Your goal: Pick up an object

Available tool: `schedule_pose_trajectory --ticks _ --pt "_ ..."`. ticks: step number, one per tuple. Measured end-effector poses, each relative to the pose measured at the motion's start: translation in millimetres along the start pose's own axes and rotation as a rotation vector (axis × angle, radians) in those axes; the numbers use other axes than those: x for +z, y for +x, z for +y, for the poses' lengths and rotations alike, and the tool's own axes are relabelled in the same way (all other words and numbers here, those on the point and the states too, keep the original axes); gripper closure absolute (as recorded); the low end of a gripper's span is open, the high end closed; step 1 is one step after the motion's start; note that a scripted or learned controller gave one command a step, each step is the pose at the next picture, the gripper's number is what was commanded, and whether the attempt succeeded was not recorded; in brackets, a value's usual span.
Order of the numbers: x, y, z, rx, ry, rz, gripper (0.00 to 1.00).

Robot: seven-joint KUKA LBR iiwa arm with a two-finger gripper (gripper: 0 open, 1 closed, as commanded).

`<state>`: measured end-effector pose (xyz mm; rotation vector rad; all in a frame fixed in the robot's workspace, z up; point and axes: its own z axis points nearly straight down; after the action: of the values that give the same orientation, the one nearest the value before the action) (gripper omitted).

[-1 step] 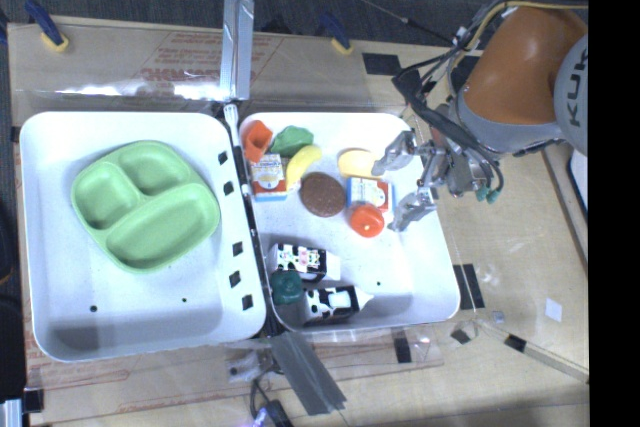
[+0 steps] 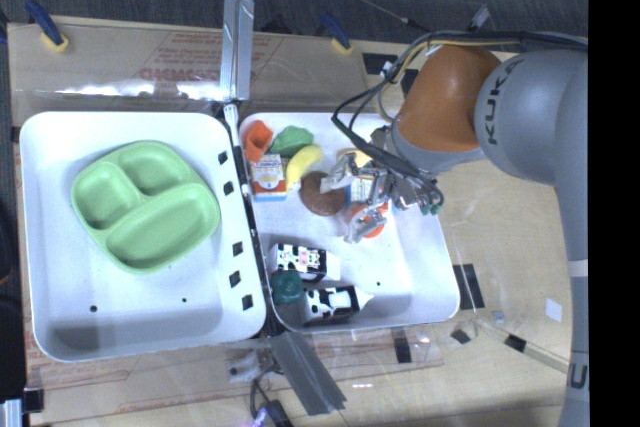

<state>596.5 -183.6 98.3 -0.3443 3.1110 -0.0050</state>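
The big grey arm has dark letters on its side, near 3 o'clock. They read "KU", and the rest of the word curves away out of sight.

The brown cardboard under the bins has faint red print near 12 o'clock. The letters are too pale and blurry to read.

The small orange and white carton in the right bin has a picture label on it. Its words are too tiny to make out.

The two black and white boxes near 6 o'clock show blotchy marks, but no clear words.
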Motion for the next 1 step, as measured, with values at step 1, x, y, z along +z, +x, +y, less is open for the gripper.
schedule_pose_trajectory --ticks 1 --pt "3.8 5.3 51.4 0.195 -0.003 0.007 0.00"
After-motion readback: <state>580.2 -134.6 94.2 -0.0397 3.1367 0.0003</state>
